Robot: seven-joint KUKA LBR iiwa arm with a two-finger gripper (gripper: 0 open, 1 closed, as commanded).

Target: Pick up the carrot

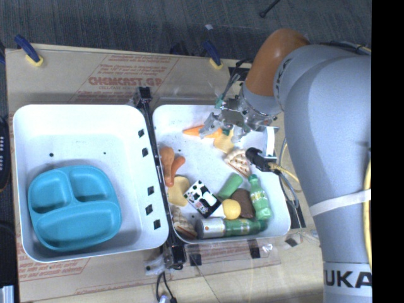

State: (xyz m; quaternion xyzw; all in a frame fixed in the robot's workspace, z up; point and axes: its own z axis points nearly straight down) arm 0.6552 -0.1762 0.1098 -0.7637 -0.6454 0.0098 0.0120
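- I see my arm (315, 106) reaching in from the right, wrist bent down over the right bin (180, 115)'s far end.
- The gripper (222, 124) sits low at the carrot (201, 130); I cannot tell how it is set.
- The bench (126, 74) is brown board with clamps; the left bin (76, 122) holds a blue tray (72, 207).
- The carrot is small, orange, pointing left, near the right bin's far wall, apart from the toy food pile (221, 204).

Robot lab — KUKA arm (328, 137), clamped white bins (82, 122), toy food
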